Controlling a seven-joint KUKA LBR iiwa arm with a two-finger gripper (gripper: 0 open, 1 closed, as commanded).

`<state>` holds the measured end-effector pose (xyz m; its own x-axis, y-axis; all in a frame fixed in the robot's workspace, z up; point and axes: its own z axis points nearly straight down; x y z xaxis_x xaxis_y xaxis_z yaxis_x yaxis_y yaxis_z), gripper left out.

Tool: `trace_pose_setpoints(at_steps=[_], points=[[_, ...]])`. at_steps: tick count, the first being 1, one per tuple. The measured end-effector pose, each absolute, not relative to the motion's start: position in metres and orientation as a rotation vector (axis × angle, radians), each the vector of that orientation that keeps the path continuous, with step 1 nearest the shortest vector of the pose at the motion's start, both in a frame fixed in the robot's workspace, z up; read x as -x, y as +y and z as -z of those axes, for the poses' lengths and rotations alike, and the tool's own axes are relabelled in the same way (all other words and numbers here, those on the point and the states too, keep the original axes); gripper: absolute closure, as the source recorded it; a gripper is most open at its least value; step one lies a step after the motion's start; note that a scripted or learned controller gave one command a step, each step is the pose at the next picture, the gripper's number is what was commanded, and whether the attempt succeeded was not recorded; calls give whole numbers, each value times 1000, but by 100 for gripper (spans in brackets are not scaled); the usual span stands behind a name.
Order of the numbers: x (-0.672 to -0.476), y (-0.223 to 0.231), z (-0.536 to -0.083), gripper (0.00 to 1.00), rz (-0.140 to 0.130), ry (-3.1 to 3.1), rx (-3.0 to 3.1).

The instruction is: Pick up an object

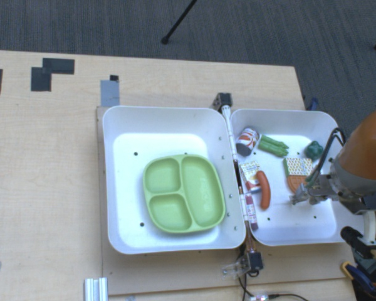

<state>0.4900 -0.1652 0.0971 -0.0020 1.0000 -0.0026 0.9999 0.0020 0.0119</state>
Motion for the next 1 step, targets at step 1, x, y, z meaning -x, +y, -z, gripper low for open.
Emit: trace_pose_setpoints(at_steps=[1], points=[[-500,-76,-185,100,-6,2225,-2214]])
